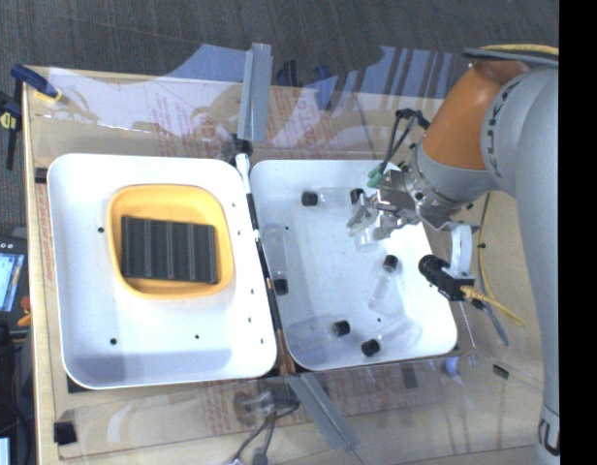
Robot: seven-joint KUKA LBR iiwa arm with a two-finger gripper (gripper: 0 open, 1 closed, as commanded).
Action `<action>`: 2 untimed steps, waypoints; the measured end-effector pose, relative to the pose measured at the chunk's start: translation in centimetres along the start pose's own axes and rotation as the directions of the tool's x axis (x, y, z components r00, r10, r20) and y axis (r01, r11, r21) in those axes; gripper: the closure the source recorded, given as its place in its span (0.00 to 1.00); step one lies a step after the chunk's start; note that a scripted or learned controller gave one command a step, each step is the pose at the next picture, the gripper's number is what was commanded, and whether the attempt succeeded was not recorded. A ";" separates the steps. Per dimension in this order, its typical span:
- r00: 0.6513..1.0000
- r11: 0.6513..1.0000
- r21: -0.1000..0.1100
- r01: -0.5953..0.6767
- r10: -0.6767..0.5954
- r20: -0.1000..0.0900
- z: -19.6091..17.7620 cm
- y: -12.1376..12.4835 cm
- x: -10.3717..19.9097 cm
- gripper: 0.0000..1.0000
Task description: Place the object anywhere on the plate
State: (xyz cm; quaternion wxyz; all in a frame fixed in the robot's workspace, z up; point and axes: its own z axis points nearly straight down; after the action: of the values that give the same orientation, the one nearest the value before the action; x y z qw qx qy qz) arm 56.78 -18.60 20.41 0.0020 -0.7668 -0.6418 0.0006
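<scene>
While the tool [373, 216] hangs low over the upper part of the right bin [308, 342], we cannot tell whether it grips anything, because its metal parts blur together at this slant. Just below it lies a small dark object [390, 262], apart from the tool, with others scattered on the bin floor: one near the upper left [309, 199] and two near the front edge [342, 328]. Across the divider, the yellow plate [168, 198] with its dark ribbed centre sits in the left bin [76, 327] and carries none of these objects. We judge the task barely begun: picking, carrying and placing all remain. On the counter [134, 114] we read no labels or writing.
</scene>
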 end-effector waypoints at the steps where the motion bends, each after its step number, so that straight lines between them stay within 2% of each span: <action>1: 0.974 0.974 -0.003 0.226 -0.226 0.003 -5.4 -1.7 2.3 1.00; 2: 0.940 0.940 0.001 0.341 -0.341 0.001 -2.5 -1.1 7.2 1.00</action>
State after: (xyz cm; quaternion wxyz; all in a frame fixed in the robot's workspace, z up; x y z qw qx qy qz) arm 57.02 -11.30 22.93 0.0020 -0.6441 -0.7649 0.0012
